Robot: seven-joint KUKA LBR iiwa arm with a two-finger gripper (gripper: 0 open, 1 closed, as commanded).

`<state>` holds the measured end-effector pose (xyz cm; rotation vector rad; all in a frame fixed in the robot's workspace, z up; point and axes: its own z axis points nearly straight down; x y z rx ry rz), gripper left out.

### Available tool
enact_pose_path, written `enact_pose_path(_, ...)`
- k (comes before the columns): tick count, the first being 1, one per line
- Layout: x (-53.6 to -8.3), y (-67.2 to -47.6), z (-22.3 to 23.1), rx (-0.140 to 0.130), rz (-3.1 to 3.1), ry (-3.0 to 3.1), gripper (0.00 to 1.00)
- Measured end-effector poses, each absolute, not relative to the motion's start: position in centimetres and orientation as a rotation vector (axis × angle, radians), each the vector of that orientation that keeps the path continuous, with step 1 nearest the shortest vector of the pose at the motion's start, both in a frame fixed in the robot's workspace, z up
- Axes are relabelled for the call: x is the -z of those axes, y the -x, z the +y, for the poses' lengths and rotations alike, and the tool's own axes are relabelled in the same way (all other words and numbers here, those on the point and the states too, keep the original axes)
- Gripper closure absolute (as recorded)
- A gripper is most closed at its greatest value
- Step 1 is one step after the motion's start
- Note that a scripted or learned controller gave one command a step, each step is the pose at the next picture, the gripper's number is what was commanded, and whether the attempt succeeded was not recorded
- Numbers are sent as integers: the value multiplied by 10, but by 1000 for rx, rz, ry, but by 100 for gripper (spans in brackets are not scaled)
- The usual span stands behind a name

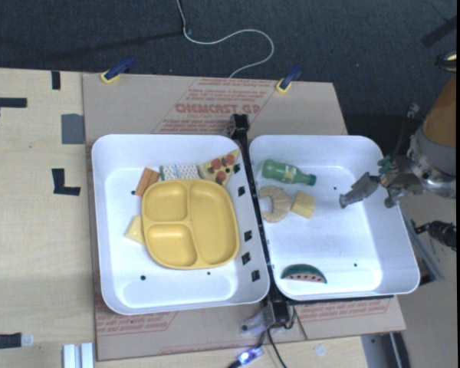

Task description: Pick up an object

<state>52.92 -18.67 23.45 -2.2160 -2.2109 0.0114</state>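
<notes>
watermelon slice (303, 274) near front rim | gripper (373, 189) spread open, empty, above right bin (383, 271)

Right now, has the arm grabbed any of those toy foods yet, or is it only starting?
Only starting, it seems. Nothing looks picked: the green bottle, the cheese wedge, the round biscuit and the watermelon slice all lie on the floor of the right bin. The gripper sits over that bin's right side with nothing between its fingers. The whole pick is left.
</notes>
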Motion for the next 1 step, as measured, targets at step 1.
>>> enact_pose_path(1,-240,-532,-187,-2,-2221,2219,0)
